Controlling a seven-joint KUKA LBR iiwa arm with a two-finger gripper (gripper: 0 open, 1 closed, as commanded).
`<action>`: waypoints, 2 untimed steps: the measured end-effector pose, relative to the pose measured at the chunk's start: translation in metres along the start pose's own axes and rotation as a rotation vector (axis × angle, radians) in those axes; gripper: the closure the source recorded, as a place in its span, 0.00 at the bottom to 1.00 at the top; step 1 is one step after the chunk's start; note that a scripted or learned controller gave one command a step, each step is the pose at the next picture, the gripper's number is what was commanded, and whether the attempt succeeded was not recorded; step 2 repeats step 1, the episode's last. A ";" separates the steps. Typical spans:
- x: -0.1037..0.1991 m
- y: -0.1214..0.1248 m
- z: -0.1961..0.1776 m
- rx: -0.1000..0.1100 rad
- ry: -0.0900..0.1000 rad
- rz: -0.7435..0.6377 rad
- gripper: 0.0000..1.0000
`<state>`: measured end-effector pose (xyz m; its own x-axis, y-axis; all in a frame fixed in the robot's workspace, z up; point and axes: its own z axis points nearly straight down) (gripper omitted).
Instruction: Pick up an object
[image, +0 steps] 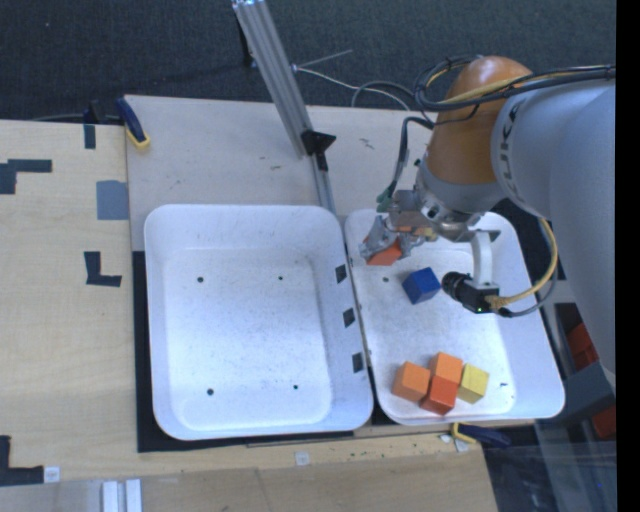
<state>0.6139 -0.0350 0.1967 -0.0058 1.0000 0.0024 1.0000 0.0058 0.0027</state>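
Now, gripper (385, 240): low in right bin (530, 395); grasp state cannot be told.
Orange block (384, 256): directly beneath the gripper, touching.

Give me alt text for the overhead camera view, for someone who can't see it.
The grey arm's gripper is down at the far left corner of the right bin, right at an orange block. A blue cube lies mid-bin, and a cluster of orange and yellow blocks sits near its front edge.

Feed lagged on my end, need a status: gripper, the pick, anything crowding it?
Gripper low at right bin's far-left corner, over an orange-red block; grasp unconfirmed. Blue cube close beside. Block cluster well clear, at near edge.
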 end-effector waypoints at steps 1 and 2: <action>0.074 -0.054 0.006 0.010 0.000 -0.002 1.00; 0.074 -0.054 0.006 0.010 0.000 -0.002 1.00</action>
